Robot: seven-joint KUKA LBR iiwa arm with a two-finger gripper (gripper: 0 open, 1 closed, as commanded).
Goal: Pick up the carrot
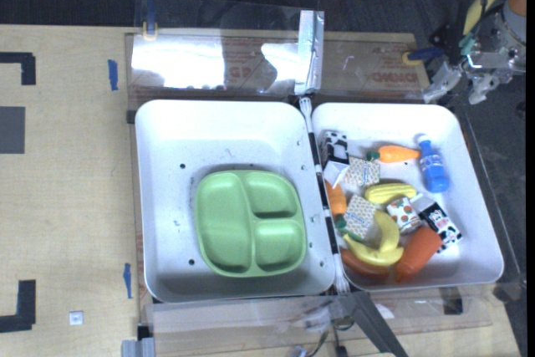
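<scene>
Carrot [399, 153] lies horiz., tip pointing right toward bottle [432, 165].

Arm at upper right, above the bench's far right corner. Gripper [458, 84] hangs low off the wrist, fingers [438, 86] spread apart, holding nothing.

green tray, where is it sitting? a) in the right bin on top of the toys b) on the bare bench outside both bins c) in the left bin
c: the green tray lies flat in the left bin, while the toys are piled in the right bin.
</scene>
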